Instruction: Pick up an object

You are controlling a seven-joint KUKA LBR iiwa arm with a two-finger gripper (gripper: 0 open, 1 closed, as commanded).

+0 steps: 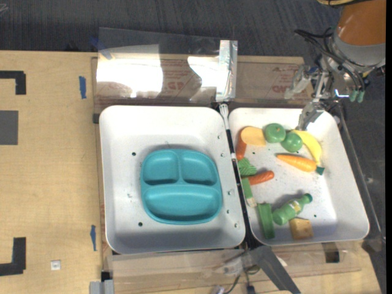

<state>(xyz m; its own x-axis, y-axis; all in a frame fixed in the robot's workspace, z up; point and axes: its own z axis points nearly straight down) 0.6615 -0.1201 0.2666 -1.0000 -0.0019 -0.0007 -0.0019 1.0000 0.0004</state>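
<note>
No legible text on anything

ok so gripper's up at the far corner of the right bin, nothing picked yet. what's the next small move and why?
Probably drop a little and ease toward the curved yellow plastic banana. The two-finger gripper hovers over the far rim of the shallow white right bin, with no toy seen between its fingers. The banana is the nearest toy, though the round green plastic apple touches its side, so approach from the bin-wall side.

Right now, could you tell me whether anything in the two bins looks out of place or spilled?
Nothing stands out. The teal divided tray lies flat in the left bin; the toy foods, among them a carrot and a green bottle, lie loose inside the right bin.
</note>
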